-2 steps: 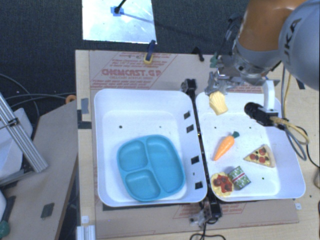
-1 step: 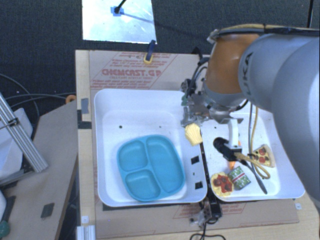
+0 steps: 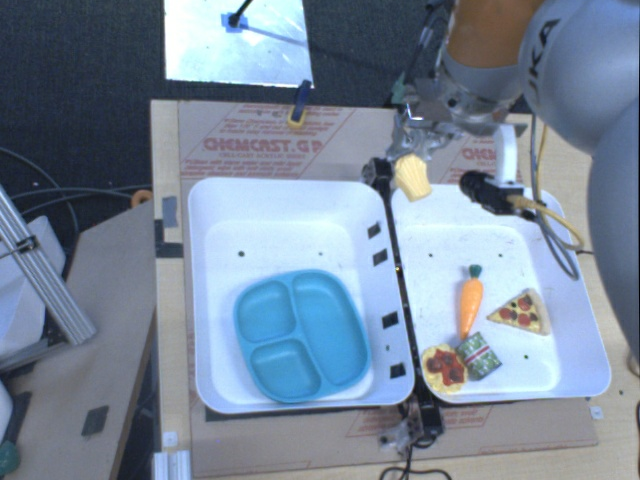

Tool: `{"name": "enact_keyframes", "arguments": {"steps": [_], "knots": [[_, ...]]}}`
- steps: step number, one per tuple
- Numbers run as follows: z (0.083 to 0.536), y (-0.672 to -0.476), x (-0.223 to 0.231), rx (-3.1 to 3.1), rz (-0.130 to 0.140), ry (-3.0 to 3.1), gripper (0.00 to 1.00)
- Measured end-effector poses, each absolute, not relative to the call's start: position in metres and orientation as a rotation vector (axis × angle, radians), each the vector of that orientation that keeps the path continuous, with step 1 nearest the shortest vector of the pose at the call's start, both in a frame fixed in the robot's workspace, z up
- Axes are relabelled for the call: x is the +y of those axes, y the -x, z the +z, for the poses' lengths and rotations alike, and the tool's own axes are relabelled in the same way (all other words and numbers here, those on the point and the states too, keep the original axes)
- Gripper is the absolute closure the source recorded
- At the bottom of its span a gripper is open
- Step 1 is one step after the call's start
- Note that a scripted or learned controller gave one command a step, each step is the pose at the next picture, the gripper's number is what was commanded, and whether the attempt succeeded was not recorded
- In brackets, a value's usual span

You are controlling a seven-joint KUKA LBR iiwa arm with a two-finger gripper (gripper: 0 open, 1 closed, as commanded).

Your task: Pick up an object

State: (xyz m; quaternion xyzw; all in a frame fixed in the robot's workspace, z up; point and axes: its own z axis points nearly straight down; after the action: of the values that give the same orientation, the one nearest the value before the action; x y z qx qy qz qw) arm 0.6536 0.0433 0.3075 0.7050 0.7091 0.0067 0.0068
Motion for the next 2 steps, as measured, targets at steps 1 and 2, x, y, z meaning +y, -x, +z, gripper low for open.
{"name": "enact_keyframes", "arguments": {"steps": [1,2], "knots": [[0.221,-0.571,0.098,2.239,-0.011,-2.218,1.00],[0.196,-0.505,0.146,2.237,-0.005,-2.215,1.00]]}}
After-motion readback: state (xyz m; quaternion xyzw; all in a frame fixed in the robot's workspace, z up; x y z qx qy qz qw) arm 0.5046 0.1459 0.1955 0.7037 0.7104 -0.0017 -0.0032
